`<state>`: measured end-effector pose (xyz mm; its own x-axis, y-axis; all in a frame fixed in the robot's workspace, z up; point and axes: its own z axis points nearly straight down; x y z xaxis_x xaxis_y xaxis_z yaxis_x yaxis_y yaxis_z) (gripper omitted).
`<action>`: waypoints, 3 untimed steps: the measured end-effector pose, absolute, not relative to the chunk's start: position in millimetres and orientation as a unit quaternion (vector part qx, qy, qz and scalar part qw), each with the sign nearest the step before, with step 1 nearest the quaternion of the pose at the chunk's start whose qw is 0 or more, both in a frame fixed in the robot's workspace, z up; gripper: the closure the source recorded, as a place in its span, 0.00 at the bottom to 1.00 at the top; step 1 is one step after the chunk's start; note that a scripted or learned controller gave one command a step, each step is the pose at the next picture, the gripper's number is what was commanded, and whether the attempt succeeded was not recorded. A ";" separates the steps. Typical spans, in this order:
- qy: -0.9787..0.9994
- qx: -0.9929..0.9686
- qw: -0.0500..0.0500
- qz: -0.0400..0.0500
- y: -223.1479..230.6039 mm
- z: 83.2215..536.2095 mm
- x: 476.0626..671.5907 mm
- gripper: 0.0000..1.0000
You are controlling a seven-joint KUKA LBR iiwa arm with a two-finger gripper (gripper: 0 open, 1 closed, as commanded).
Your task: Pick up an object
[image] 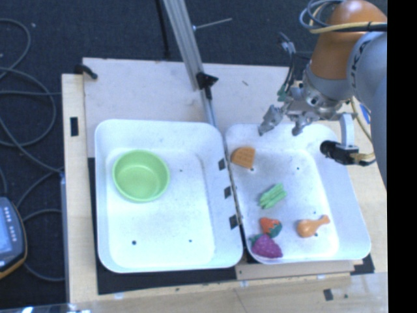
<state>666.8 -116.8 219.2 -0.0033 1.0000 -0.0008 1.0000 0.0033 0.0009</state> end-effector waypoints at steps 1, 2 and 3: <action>0.708 0.706 0.001 0.000 -117.1 219.2 666.8 0.00; 0.707 0.707 0.000 -0.002 -125.7 171.9 660.1 0.00; 0.706 0.708 0.000 -0.002 -122.7 126.5 653.2 0.00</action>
<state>653.2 -122.7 126.5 0.0023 1.0000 -0.0023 1.0000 -0.0023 -0.0031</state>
